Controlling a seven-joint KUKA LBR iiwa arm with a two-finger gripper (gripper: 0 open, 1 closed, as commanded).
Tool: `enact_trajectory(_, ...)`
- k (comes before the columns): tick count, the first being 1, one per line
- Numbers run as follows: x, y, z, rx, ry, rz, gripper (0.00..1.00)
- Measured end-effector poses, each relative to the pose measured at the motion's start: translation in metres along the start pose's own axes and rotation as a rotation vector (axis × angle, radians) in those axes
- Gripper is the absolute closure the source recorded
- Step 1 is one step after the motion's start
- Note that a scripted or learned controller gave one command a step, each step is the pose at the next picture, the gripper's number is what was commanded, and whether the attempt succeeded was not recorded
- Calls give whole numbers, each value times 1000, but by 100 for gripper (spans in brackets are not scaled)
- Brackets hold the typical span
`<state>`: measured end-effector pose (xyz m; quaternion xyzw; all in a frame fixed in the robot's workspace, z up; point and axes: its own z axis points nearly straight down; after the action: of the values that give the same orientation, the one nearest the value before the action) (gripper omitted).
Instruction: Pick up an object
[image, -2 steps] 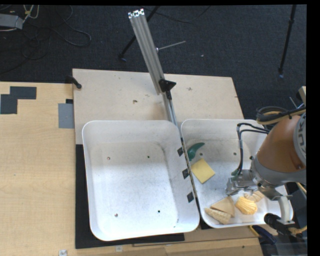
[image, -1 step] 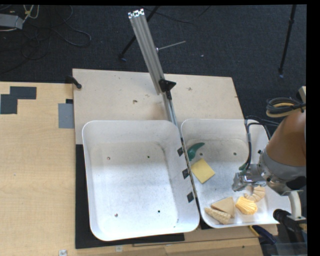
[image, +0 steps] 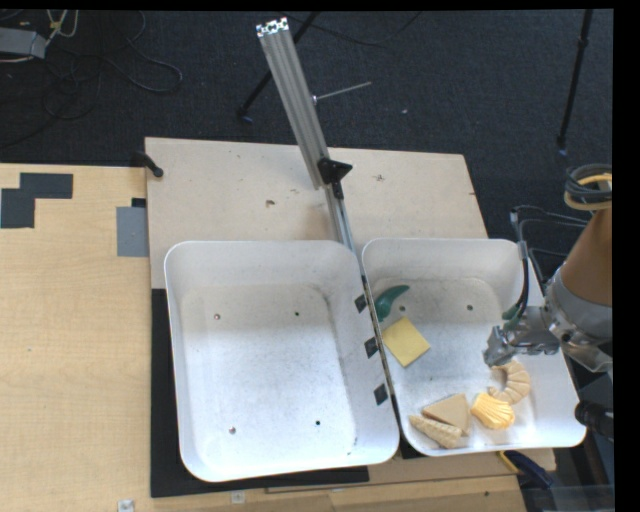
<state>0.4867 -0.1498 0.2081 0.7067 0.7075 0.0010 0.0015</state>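
Gripper (image: 505, 350) low in right bin (image: 440, 255), just above curved tan piece (image: 514, 380); whether clamped or spread, cannot tell. Nothing seen lifted yet, so pick apparently not done: grasp and raise both left to do. Right bin holding green piece (image: 390, 297) by divider, yellow square (image: 406, 342) near it, tan wedge (image: 450, 410), ridged stick (image: 438, 431) and yellow shell (image: 493, 411) along near wall. Left bin (image: 200, 260) beside it, white, speckled.
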Motion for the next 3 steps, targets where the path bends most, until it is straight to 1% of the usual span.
enact_trajectory(1, 9, 2, -50, 1, 1, 0, 100)
enact_trajectory(2, 62, 13, -37, 8, 4, -3, 100)
enact_trajectory(3, 111, 14, -43, 6, 3, -4, 100)
